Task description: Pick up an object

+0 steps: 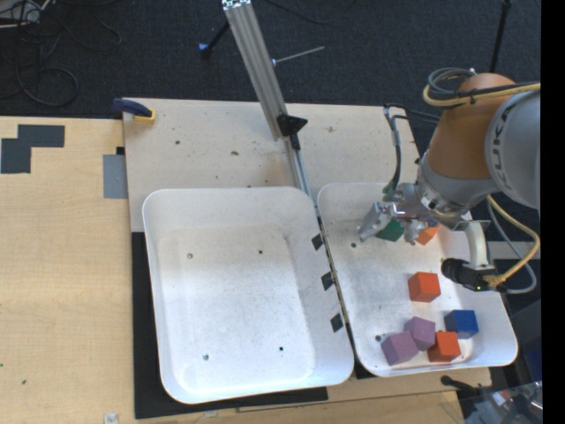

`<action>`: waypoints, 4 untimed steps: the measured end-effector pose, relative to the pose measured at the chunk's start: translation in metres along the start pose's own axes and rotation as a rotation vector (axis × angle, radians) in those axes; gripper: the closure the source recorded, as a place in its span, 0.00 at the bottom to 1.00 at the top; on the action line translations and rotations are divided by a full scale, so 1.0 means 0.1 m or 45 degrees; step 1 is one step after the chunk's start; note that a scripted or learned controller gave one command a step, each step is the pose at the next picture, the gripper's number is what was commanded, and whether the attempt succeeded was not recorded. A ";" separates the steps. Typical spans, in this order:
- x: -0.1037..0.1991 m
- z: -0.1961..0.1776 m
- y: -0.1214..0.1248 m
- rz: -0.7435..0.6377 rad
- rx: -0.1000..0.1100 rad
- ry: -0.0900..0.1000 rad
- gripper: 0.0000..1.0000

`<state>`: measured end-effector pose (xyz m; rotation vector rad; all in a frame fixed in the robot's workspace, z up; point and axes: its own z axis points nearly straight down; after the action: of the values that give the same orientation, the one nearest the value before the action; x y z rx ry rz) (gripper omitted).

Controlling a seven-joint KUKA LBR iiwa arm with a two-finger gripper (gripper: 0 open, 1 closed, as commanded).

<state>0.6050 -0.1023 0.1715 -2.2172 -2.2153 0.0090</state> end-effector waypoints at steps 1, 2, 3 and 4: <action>0.00 0.59 0.08 0.001 0.000 0.000 0.00; -0.03 0.46 0.09 0.013 -0.007 0.000 1.00; -0.08 0.03 0.09 0.011 -0.014 -0.002 1.00; -0.14 -0.42 0.15 0.005 -0.015 -0.002 1.00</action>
<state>0.6198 -0.1164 0.2134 -2.2284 -2.2180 -0.0023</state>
